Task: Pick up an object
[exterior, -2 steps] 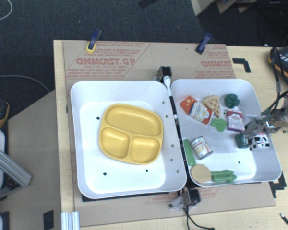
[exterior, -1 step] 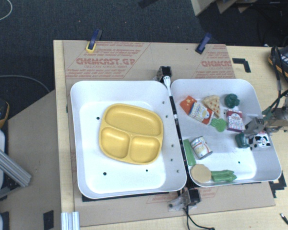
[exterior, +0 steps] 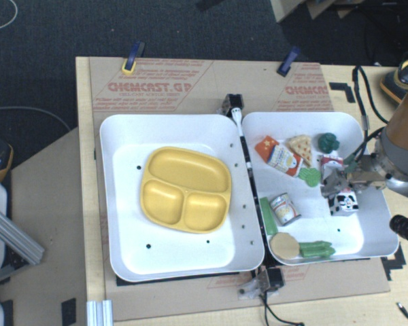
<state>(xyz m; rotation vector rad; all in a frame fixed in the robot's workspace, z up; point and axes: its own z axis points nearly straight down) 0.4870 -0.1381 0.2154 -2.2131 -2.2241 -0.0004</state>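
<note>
Two shallow white bins of smooth moulded plastic with rounded corners sit side by side on a counter (exterior: 190, 80) covered with brown printed cardboard. The left bin (exterior: 122, 202) holds a matte yellow tray (exterior: 185, 189), a rounded slab pressed into three compartments, one long and two smaller.

The right bin (exterior: 374, 233) carries a scatter of small things. Near its upper middle lies a crinkled red and white packet (exterior: 277, 154), and just beside it a tan, waffle-textured wedge (exterior: 300, 145). A dark green knobbly lump (exterior: 327, 141) sits toward the upper right. A small short tin can (exterior: 284, 208) lies tilted on its side near the bin's left wall, next to a flat green strip (exterior: 266, 215). At the lower edge a round beige disc (exterior: 284, 246) touches a bumpy green piece (exterior: 317, 250). A pale green rounded bit (exterior: 310, 177) lies near the centre.

The grey arm reaches in from the right, and the jaws (exterior: 340, 185) hang low over the right half of that bin, above a small black and white object (exterior: 345, 203). How the jaws stand I cannot tell; dark metal and cables blur together there.
</note>
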